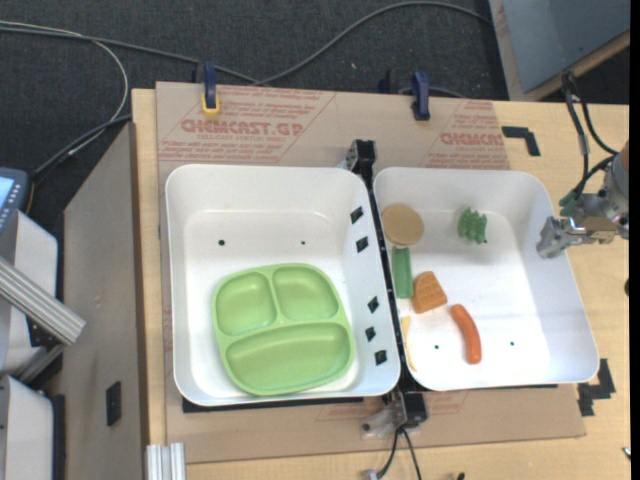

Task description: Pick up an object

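Observation:
The right bin holds several small toy foods. A tan round disc lies at its left side, with a green stick just below it. A green leafy piece sits near the back. An orange wedge and a red-orange sausage lie toward the front. My gripper hangs at the bin's right rim, apart from all of them, with nothing visibly in it.
The left bin bears a green divided plate. A black divider strip runs between the bins. Blue and yellow clamps hold the cardboard base at the back. Cables trail over the dark floor behind.

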You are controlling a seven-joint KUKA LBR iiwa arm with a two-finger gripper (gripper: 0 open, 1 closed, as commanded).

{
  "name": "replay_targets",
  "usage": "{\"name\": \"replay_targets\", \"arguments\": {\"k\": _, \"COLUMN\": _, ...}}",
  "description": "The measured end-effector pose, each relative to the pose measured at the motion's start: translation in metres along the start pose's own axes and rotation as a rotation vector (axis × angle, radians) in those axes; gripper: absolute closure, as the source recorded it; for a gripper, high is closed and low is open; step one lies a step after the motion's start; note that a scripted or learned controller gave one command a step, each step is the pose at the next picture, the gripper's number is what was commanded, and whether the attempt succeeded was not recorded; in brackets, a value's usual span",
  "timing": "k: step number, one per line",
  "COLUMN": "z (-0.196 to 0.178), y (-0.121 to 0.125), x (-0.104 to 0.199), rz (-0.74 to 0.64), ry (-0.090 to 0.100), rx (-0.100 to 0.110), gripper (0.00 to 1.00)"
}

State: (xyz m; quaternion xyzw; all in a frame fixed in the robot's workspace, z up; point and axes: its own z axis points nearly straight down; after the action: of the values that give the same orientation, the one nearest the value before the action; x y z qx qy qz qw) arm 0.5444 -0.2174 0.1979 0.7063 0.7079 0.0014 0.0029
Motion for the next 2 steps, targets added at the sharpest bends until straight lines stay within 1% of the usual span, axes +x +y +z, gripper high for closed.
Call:
{"name": "replay_targets", "arguments": {"k": 1, "z": -0.030, "y": 0.001, "x": 0.000, "rz": 0.000, "ry": 0.001, "rx": 0.002, "gripper": 1.00}}
{"name": "replay_targets", "arguments": {"k": 2, "z": -0.041, "y": -0.002, "x": 0.052, "rz": -0.004, "ry": 0.005, "rx": 0.006, "gripper": 1.00}}
